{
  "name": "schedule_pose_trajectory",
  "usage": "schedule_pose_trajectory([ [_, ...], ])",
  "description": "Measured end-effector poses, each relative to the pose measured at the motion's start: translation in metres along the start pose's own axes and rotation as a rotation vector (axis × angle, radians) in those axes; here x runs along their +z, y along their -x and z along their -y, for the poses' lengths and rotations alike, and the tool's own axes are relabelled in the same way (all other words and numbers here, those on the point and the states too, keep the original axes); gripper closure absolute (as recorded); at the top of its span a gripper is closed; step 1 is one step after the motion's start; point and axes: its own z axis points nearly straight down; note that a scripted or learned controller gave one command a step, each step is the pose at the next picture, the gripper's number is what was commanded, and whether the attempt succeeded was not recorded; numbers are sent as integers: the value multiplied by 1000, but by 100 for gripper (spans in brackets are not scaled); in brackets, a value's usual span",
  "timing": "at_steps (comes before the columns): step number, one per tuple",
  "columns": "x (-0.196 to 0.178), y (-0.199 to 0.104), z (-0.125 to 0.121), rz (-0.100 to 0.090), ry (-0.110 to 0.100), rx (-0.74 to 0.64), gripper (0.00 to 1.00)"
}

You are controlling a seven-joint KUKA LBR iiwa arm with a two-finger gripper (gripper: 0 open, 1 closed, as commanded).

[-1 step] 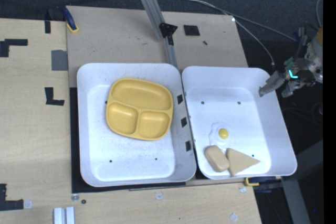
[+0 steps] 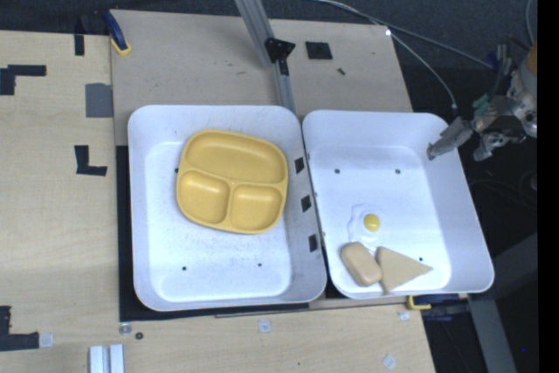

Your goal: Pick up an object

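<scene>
In the right bin, near its front edge, lie three toy foods. A fried egg sits just behind a tan bread roll and a pale tan wedge, which touch each other. My gripper hangs over the bin's far right rim, well away from the foods. Its fingers are spread open with nothing between them. A yellow divided plate lies in the left bin.
A slanted metal pole reaches down to the bins' shared back edge. Cables run across the dark floor behind the right bin. Black clips sit along the divide between the bins.
</scene>
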Motion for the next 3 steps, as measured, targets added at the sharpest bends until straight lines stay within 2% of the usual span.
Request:
schedule_pose_trajectory([
  [3,169,-10,-1,-1,-5,0,0],
])
